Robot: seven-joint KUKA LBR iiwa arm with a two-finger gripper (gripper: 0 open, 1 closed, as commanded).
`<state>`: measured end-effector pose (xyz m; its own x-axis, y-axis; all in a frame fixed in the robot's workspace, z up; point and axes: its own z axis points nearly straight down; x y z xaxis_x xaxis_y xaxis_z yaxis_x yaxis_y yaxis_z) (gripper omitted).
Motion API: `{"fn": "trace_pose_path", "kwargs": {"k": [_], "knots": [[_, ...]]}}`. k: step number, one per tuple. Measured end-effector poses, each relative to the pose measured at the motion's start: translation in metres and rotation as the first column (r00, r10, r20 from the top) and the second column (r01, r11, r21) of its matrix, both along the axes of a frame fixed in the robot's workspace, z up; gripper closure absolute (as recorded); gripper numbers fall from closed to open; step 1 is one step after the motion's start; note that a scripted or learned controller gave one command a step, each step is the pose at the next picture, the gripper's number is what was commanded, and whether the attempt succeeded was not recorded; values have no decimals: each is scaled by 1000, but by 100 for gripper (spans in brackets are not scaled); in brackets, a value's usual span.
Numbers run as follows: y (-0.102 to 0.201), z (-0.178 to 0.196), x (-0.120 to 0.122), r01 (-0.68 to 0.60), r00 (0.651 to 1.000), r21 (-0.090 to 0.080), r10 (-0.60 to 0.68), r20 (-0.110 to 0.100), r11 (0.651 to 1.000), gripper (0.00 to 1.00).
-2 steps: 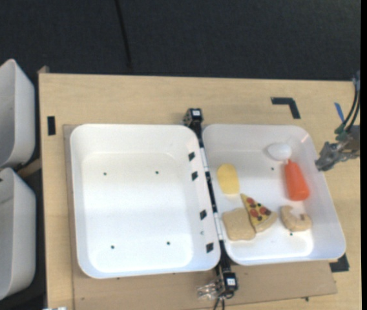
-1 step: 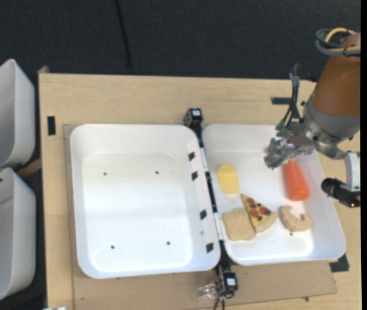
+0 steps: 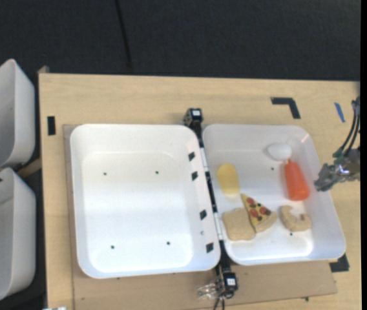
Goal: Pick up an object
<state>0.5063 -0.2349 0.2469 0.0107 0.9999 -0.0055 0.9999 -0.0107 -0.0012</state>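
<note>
I am watching the gripper (image 3: 338, 172) hanging at the right edge of the frame, just outside the right rim of the right bin (image 3: 325, 237). From here it is a small grey shape with cables trailing up behind it, and I cannot tell how it is set for a grasp.

All the candidates are lying in the right bin; the left bin (image 3: 83, 237) is holding nothing I could go for. The orange bottle (image 3: 296, 180) is sitting nearest the gripper, directly to its left in the picture, with only the bin rim between them. Its long axis is running nearly top-to-bottom in the frame, cap end toward the top, close under a white egg (image 3: 278, 150). So I am judging that the coming move is a short travel leftward over the rim and then down, with the closing direction running left-right across the bottle's narrow width.

Further left, toward the divider, a yellow piece (image 3: 229, 179) is lying. The pizza slice (image 3: 258, 213) is leaning on a tan bread piece (image 3: 238, 225) at the lower middle of the bin, and another tan piece (image 3: 295, 219) is resting just below the bottle.
</note>
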Motion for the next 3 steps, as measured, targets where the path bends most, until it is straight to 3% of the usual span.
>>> {"fn": "trace_pose_path", "kwargs": {"k": [1,2,3], "knots": [[63,66,-16,-17,1000,4,17,8,1000,100],[3,-14,-18,-6,1000,4,6,-4,1000,100],[95,51,8,-20,1000,4,20,9,1000,100]]}}
